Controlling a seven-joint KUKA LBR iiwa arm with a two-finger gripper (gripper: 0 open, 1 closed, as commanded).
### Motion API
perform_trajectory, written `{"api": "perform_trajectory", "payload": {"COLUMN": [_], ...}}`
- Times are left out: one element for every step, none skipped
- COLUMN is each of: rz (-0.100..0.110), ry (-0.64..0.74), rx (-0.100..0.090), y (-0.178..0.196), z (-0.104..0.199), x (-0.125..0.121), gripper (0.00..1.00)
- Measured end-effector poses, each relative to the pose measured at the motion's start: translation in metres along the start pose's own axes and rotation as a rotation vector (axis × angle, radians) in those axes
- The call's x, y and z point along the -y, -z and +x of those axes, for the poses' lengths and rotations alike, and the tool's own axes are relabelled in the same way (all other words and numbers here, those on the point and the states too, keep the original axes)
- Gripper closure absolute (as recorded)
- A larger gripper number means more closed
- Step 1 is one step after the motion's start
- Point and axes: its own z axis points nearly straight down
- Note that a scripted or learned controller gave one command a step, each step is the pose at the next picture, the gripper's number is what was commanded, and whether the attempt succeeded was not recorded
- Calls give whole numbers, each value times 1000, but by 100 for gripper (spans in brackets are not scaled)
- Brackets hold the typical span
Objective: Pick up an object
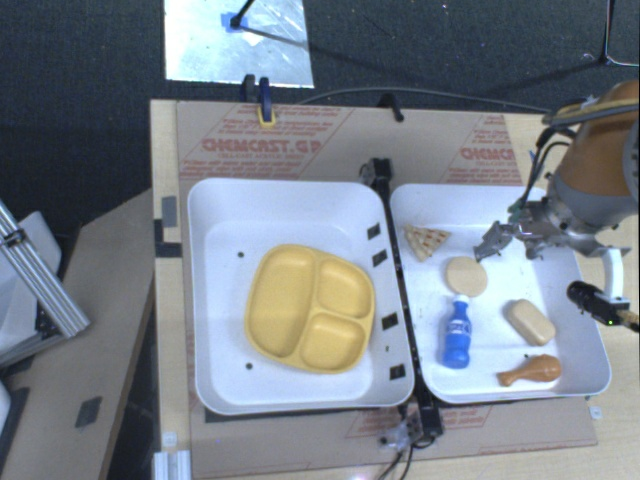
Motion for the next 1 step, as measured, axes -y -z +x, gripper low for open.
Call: {"api": "perform_trajectory", "payload": {"rz": [0], "ry": [1], "rx": [0], "y": [-42], "z": [3], "x": [-2], "gripper": [0]}}
